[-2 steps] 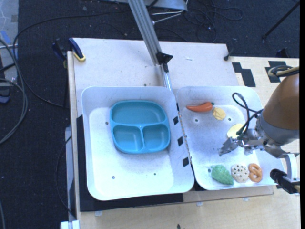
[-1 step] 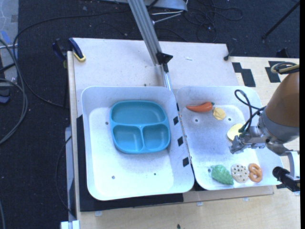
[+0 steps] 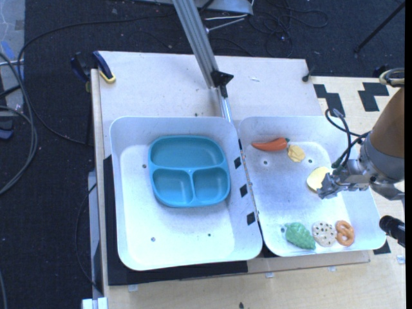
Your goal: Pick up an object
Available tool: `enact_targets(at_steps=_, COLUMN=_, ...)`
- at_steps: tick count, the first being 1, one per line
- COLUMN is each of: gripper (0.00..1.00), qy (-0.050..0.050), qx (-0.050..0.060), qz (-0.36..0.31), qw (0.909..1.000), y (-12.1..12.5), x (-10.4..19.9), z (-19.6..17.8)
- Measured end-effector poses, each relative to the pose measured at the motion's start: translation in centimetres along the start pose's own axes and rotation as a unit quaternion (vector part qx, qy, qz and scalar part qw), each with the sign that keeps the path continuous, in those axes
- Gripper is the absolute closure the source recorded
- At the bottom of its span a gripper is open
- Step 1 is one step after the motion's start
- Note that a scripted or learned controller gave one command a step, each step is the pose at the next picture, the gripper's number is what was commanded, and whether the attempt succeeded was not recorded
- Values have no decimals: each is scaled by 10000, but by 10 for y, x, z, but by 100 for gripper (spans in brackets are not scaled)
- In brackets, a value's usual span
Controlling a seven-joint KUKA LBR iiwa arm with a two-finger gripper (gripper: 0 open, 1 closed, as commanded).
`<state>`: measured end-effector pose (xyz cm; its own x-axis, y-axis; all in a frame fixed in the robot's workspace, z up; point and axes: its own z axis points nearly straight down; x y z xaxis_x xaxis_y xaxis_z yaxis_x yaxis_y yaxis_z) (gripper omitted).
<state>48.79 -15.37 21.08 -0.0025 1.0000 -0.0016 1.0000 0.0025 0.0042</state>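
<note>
Two white bins sit side by side on the tabletop. The left bin has a blue plate in it with three sections, and it lies flat near the middle. The right bin has small toy foods in it. An orange carrot lies near the back of this bin, and a small yellow piece sits just beside it on the right. At the front of the bin, three things lie in a row: a green leafy piece, a round speckled cookie and an orange pretzel. The cookie touches the pretzel. The grey arm comes in from the right side. Its end effector is low over the right bin, right at a pale yellow round piece. The end effector covers part of that piece, and it is too dark and small to tell if it is wide or narrow, or if it has hold of the piece. A black cable loops above the arm. A long grey metal bar leans across the back of the tabletop. No words or labels can be read on any of the things.
</note>
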Motion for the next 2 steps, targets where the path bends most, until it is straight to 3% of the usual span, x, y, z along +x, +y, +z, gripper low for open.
enact_targets(at_steps=1, gripper=100, qy=-5, qx=-10, qz=-3, qw=10000, y=2, x=0, z=-53)
enact_targets(at_steps=2, gripper=100, qy=12, qx=9, qz=-25, qw=10000, y=27, x=43, z=-55)
